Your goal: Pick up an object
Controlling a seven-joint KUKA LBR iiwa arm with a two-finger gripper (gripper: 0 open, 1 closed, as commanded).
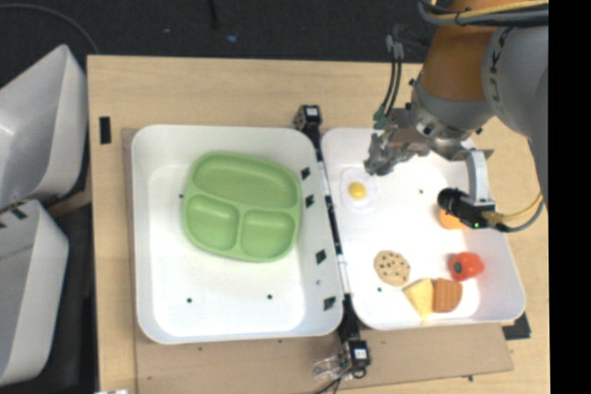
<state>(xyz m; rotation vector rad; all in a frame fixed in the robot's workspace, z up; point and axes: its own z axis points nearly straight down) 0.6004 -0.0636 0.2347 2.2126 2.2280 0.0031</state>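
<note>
The right bin (499,291) holds several small toy foods. A fried egg (357,191) lies near its left wall. A chocolate-chip cookie (391,268) sits lower down, beside a yellow cheese wedge (420,296) and a brown bread piece (447,294). A red tomato-like piece (466,267) lies to their right, and an orange piece (450,219) sits partly under a black part of the arm. My gripper (378,165) hangs over the bin's upper left, just above and right of the egg. Nothing shows between its tips.
The left bin (157,291) holds a green divided plate (242,206). Black clips (307,116) sit along the seam between the bins. White objects (37,134) stand off the bench at the left.
</note>
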